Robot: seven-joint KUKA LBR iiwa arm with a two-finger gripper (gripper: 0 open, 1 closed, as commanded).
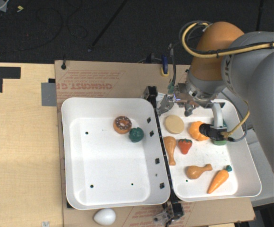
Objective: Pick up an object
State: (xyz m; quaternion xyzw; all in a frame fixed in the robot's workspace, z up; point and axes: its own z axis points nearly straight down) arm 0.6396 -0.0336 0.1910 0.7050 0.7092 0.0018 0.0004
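We see the gripper (176, 101) low over the right bin (244, 174), above a tan disc (175, 124), finger state we cannot tell, carrot (218, 180) near front.

The bench (19, 141) bears two bins (75, 150) and an egg (104, 216).

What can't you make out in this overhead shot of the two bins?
- Gripper, camera view: the arm's wrist hides whether its fingers are open or shut.
- Orange toy, right bin: dark fitting hides its right side.
- White egg: bottom edge crops it.
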